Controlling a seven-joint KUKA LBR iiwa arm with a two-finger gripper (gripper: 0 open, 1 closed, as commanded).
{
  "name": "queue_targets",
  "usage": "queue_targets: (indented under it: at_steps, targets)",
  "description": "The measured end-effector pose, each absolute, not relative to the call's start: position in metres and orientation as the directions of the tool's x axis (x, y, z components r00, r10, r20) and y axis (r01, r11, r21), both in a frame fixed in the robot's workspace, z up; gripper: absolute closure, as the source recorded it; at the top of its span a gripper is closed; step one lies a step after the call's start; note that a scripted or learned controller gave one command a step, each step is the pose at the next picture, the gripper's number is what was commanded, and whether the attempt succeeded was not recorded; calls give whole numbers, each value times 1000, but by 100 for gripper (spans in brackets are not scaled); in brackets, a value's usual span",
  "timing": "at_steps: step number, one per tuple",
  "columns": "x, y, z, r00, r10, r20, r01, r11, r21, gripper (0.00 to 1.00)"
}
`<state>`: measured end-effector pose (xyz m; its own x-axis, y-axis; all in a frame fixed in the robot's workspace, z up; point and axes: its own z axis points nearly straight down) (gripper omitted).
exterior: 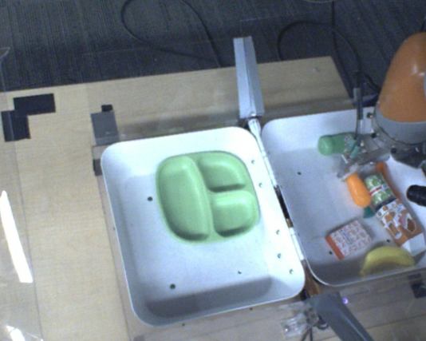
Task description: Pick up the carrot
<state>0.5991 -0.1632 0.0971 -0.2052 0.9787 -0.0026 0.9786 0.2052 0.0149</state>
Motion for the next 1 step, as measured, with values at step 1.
queue_targets:
  at_steps: [1]
  targets:
    - [589,-137,201,-7,1000,-1,1000,7,3,100]
